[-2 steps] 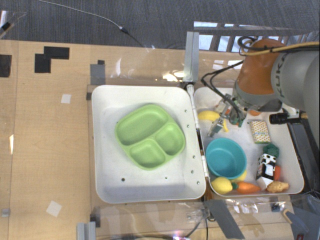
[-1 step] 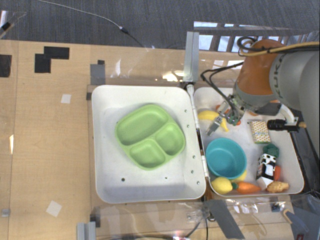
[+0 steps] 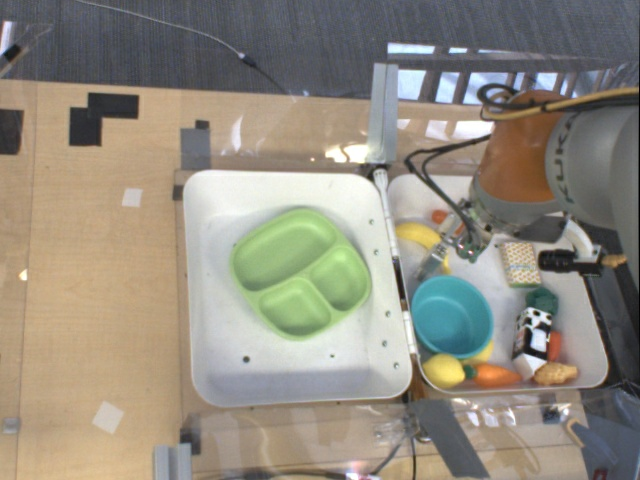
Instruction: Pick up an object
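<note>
Two white bins sit side by side on your worktop (image 3: 90, 298): the left bin (image 3: 215, 368) holds a green divided plate (image 3: 300, 271), the right bin (image 3: 596, 353) is crowded. Your pincer (image 3: 452, 248) hangs beside the banana (image 3: 418, 235), above the blue bowl (image 3: 452, 315); you cannot tell its state. Walls and bowl rim leave little room.

A pale wooden bench (image 3: 90, 298) is seen, marked with black squares (image 3: 103, 114) toward ten o'clock. Dark grey carpeted floor (image 3: 200, 8) lies at twelve o'clock, crossed by a thin cable (image 3: 150, 20). Bright glare is reflected near the centre.
</note>
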`<state>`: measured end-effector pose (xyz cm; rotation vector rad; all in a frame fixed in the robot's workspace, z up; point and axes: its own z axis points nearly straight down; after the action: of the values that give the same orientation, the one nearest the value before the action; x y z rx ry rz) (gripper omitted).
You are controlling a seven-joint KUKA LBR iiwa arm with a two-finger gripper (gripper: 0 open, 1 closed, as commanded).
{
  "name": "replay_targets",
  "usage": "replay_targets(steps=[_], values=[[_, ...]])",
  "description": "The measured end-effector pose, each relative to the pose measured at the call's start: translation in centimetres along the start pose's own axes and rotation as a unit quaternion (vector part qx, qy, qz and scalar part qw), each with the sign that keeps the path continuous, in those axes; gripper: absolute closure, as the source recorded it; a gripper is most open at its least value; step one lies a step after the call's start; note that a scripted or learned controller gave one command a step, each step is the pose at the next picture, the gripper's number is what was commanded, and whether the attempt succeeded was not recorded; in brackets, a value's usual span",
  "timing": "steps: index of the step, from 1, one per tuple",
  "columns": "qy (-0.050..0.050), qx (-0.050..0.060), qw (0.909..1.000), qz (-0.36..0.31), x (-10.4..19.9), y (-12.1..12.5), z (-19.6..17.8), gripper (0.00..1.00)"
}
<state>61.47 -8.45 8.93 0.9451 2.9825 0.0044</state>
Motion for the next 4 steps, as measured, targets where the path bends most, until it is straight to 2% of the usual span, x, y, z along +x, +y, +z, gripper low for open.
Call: replay_targets(steps=[1, 2, 3, 4], values=[[0.0, -0.001, 0.9968, 0.081, 0.1, 0.1, 0.0, 0.0], [0.0, -0.001, 0.9954, 0.096, 0.7, -0.7, 0.0, 0.0], [0.0, 0.0, 0.9944, 0.106, 0.0, -0.3, 0.0, 0.0], [0.0, 0.0, 0.9887, 0.15, -0.5, -0.4, 0.0, 0.0]])
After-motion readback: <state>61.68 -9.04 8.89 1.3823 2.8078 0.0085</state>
